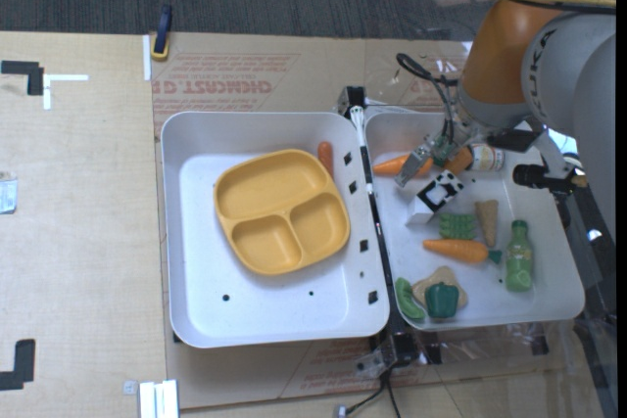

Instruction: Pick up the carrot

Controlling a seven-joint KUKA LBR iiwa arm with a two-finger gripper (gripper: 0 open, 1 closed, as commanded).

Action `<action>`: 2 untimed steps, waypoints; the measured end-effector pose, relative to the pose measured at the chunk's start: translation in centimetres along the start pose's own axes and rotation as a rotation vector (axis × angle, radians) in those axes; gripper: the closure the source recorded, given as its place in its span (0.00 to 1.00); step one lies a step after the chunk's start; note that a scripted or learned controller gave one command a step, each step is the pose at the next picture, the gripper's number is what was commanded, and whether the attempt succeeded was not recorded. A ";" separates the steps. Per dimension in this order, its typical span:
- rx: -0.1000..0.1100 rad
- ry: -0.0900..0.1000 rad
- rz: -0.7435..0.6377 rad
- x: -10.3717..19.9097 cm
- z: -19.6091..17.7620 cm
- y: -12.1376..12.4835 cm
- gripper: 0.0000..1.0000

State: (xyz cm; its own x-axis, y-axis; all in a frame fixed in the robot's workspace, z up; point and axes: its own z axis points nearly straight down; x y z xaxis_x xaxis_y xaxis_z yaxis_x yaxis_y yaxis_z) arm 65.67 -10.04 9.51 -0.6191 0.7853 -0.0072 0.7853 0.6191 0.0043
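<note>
1. I cannot tell how the gripper [423, 162] fingers stand, set low in the right bin [558, 308].
2. One carrot [394, 164] lies touching the gripper; another carrot [457, 251] lies nearer the bottle [518, 256].
3. Risk: fingers nudging it away, closing empty.

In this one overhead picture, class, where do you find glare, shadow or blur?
Camera view: even light; soft shadow inside the left bin under the yellow plate; the arm looms large and soft; the gripper near the carrot is small, detail unclear.
</note>
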 end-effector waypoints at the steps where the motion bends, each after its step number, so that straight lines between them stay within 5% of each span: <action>1: 0.001 0.001 0.236 -0.8 0.1 -0.9 0.00; 2: -0.001 -0.005 0.233 -0.9 -1.0 -0.8 1.00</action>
State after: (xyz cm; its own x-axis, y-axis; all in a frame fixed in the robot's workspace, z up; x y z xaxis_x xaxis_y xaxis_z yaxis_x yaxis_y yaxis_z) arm 65.61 -11.28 10.52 -0.4213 0.9069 -0.0112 0.9069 0.4213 0.0076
